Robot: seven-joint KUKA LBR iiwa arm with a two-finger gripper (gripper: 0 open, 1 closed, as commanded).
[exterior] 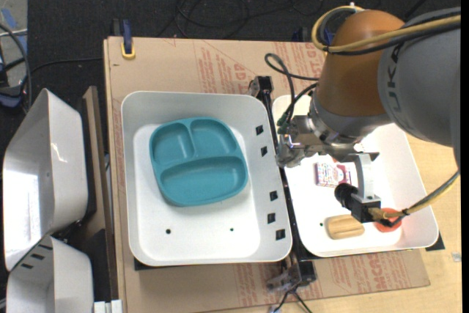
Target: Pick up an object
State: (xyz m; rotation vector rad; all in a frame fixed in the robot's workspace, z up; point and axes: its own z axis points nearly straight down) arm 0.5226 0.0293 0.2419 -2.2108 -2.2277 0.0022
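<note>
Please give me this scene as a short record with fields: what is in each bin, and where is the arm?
left bin: one teal divided plate, lying flat
right bin: small pink-and-white packet, tan bread-like block, orange-red item partly hidden
arm: over the right bin, reaching in from the right
end effector: near the right bin's left edge; finger state unclear

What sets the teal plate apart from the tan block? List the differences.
The teal plate is wide, flat and split into compartments; the tan block is small, solid and rounded. The plate lies alone in the left bin; the block lies in the right bin, beneath the arm. Both rest flat on white floors.
</note>
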